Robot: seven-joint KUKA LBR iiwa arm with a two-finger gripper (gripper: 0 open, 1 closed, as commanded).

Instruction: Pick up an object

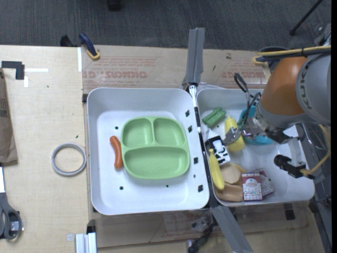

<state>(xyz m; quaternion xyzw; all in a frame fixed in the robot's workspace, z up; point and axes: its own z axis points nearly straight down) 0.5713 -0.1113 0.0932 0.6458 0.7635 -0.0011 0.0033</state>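
Two white bins sit side by side on the table (47, 115). The left bin (100, 157) holds a green plate (155, 147) with three parts. The plate lies flat in the middle of the bin. An orange toy hot dog (117, 152) lies just beside the plate, on its left side.

The right bin (295, 191) is full of small things. A green toy (213, 117) lies near the top left of this bin. Below it is a yellow lemon-like toy (233, 135). A black and white block (218, 149) sits next to the wall between the bins. A yellow banana (215, 172) lies under that block, along the same wall. Toward the bottom of the bin are a tan, bread-like toy (231, 181) and a small red and white packet (254, 186), touching each other. A blue thing (259, 136) shows under the arm, but it is too hidden to name.

The grey arm with the orange band (287, 91) comes in from the right side of the frame and bends down into the right bin. The gripper (235, 133) is low in the bin, right at the yellow lemon-like toy. I cannot tell how the gripper is set, and I cannot tell if it has got hold of the toy.

A grey ring (69, 158) lies on the table at the left, well apart from the bins. A brown paper bag (6, 125) lies at the left edge of the frame.
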